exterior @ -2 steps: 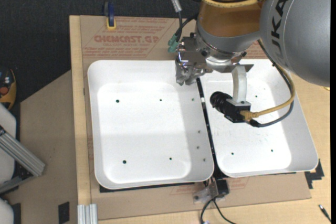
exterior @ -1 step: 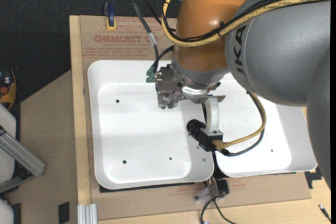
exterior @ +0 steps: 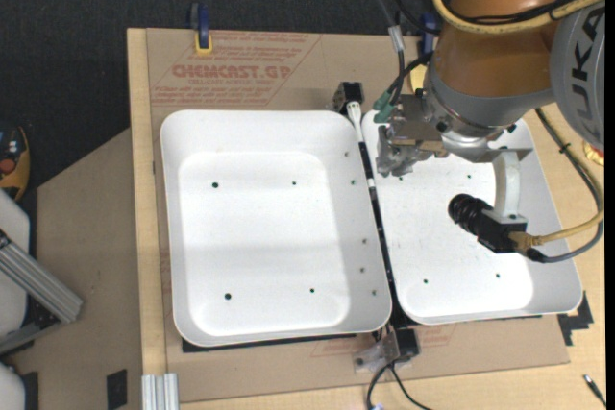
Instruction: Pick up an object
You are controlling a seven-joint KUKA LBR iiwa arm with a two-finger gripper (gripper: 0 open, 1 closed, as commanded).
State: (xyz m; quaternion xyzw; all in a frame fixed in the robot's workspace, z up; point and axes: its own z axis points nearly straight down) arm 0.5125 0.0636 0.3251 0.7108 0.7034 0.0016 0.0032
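1. A brown, board-topped bench [exterior: 144, 206] is seen from above. It carries two shallow white bins side by side, and their inner edges touch.
2. The left bin [exterior: 259, 235] has a bare white floor, apart from a few small dark dots that look like marks in the bin itself.
3. The right bin [exterior: 432, 269] is partly covered by the grey and orange arm [exterior: 509, 5], which reaches in across the bin's far right corner. The near half of its floor is visible and is also bare white with small dots.
4. The gripper [exterior: 396, 158] hangs low over the far left corner of the right bin. It is just beside the edge shared with the left bin.
5. I cannot tell whether the gripper is apart or together, because its tip is small and shadowed by the wrist. Nothing can be made out in its hold.
6. I cannot tell where the object to be picked lies. The patch of bin floor under the gripper and wrist is hidden.
7. Judgement: the pick looks not yet done. The gripper seems placed for a grasp at that corner. Clamping on something and lifting it clear of the bin are left to do.
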